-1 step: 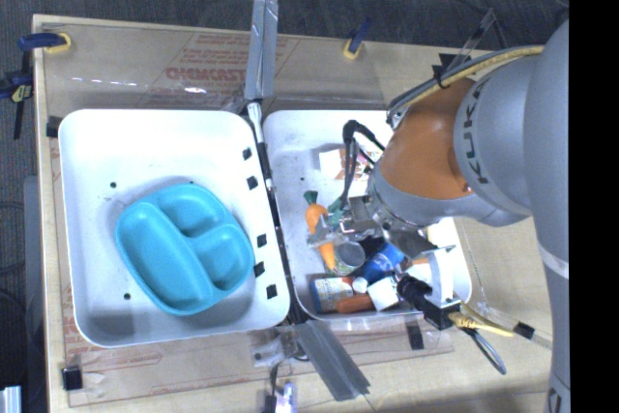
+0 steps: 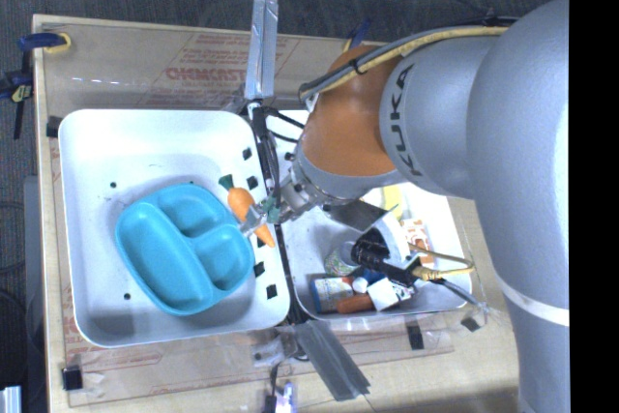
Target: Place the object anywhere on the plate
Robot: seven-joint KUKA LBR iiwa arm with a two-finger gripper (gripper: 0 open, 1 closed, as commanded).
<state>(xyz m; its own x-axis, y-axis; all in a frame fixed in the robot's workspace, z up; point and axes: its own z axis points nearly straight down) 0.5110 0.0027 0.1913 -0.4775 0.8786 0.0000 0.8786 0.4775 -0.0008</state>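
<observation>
**Carrot at the plate's right rim**

We see the arm [image 2: 464, 131] reaching over the worktop [image 2: 145, 53] to the left bin [image 2: 97, 140], where the blue plate [image 2: 184, 247] lies. The tool [image 2: 271, 208] sits beside the small orange carrot [image 2: 240, 202]; we cannot tell its opening. The carrot looks light, stiff and smooth: grip mid-body.

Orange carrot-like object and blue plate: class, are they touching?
Cannot tell. In the camera view the orange object sits at the blue plate's right rim beside the claw, but no contact or gap shows plainly.
</observation>
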